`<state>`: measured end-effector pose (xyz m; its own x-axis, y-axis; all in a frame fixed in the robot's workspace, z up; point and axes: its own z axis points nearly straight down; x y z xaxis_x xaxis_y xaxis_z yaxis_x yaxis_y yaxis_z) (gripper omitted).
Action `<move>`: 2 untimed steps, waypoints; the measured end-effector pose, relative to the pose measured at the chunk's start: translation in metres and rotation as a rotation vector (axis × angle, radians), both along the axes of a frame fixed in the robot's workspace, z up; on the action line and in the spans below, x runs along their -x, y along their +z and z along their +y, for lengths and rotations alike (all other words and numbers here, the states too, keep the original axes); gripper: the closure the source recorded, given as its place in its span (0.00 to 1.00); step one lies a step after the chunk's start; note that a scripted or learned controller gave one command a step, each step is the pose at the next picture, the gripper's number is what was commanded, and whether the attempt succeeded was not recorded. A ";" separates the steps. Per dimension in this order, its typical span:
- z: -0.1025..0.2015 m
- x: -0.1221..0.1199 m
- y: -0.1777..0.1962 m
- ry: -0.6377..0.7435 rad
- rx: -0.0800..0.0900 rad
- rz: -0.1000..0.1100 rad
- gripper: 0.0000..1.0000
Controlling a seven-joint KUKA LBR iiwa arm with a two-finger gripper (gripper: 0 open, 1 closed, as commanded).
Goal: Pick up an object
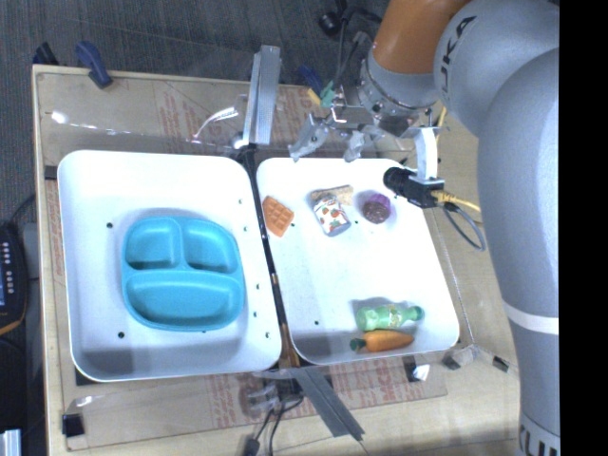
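Observation:
In the right bin (418, 255) lie an orange waffle-like piece (277, 216), a small printed packet (331, 210), a round purple item (377, 207), a green bottle (388, 314) and an orange carrot (385, 341). My gripper (332, 141) hangs over the far rim of the right bin, just beyond the packet and above it. Its metal fingers (307, 142) stand apart, open, with nothing between them.
A blue divided plate (182, 272) sits in the left bin (85, 188). A metal post (261, 93) rises at the far end of the wall between the bins. A black fitting with a yellow cable (413, 186) hangs by the right bin's far right edge.

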<state>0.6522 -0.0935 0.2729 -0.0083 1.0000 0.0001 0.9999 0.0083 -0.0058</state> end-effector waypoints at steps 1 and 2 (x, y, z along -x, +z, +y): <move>-0.032 0.041 -0.131 -0.002 0.000 0.000 0.00; -0.063 0.005 -0.159 -0.001 0.007 -0.030 0.00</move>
<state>0.6475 -0.1565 0.1142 -0.0074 0.9999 -0.0073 0.9997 0.0075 0.0239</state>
